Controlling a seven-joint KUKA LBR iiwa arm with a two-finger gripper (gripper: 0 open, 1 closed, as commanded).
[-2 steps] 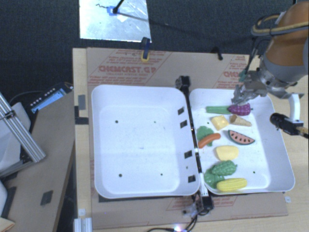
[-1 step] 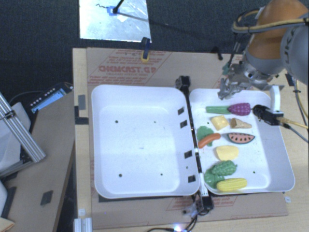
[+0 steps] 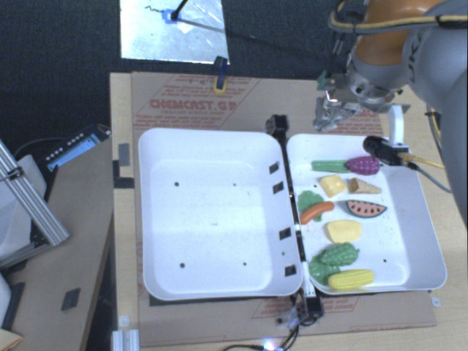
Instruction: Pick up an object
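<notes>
Corn [image 3: 351, 278], a ridged yellow plastic cob, lies nearest the camera at the front rim of the right bin [image 3: 428, 258], and it is 1 of about 9 toy foods any of which could serve as the object to pick. Touching it from behind is a knobbly green vegetable [image 3: 333, 258]. Next back sits a smooth pale yellow lump [image 3: 344, 231], rounded and glossy. Beyond that, a flat watermelon slice [image 3: 365, 209] with a red face and green rind lies to the right, and an orange sausage [image 3: 316, 211] rests against a leafy green piece [image 3: 309, 198] by the divider. Farther still come a yellow cheese wedge [image 3: 332, 185], a tan wedge [image 3: 363, 187], then a bumpy purple grape cluster [image 3: 362, 165] touching a long green stalk [image 3: 329, 166]. All look like light, hard moulded plastic, slippery on curved sides. The left bin [image 3: 157, 196] is smooth white plastic with a few dark dots.

Farthest off, the gripper [image 3: 330, 115] hangs above the cardboard just past the right bin's back rim, with nothing between its fingers; how wide they stand I cannot tell. My judgement: this is the approach step, with no object chosen yet. The next move calls for travelling over the bin, then descending on a well-separated piece.
</notes>
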